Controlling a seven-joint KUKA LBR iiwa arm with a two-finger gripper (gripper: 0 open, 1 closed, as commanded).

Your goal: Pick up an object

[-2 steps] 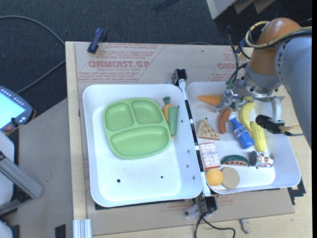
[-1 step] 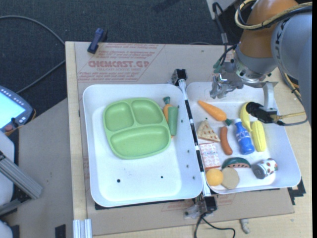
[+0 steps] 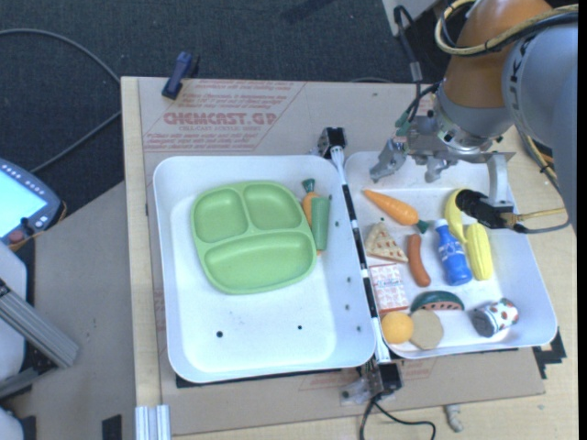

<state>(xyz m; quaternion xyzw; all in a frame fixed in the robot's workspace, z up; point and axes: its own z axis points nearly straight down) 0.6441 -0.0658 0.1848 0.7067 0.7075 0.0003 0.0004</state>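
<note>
Grey metal claw (image 3: 417, 154) hanging over the far rim of the right bin (image 3: 541, 291), carrying nothing that can be seen; impossible to tell from this slant whether spread wide or drawn narrow. Hovering just beyond the carrot (image 3: 393, 206), the closest toy and the likeliest target, lying loose on the bin floor with its thick end toward the divider and bare white on its far side. Judging by that gap, probably lining up above it rather than closing on it, with the pick not yet begun.

Reaching in from the right with the wrist turned steeply downward, orange band (image 3: 491, 44) riding above the wrist and the grey link (image 3: 550, 81) sweeping off toward the upper right. Trailing a yellow cable (image 3: 537, 216) across the right bin's far corner, close over the banana (image 3: 456, 211).

Moving outward: pizza slice (image 3: 385, 244), sausage (image 3: 418, 259), blue bottle (image 3: 449, 253) and corn cob (image 3: 479, 250) crowding the middle of the same bin, lying near or against one another and so leaving less room for a clean grasp. Watermelon slice (image 3: 438, 301), orange (image 3: 396, 326) and a tan disc (image 3: 426, 331) bunching at the near edge, well apart from the claw.

Sitting in the left bin (image 3: 183, 319), a green divided plate (image 3: 255, 236) with a green vegetable toy (image 3: 319, 223) resting against its right side. Supporting both bins side by side, the table (image 3: 220, 117).
</note>
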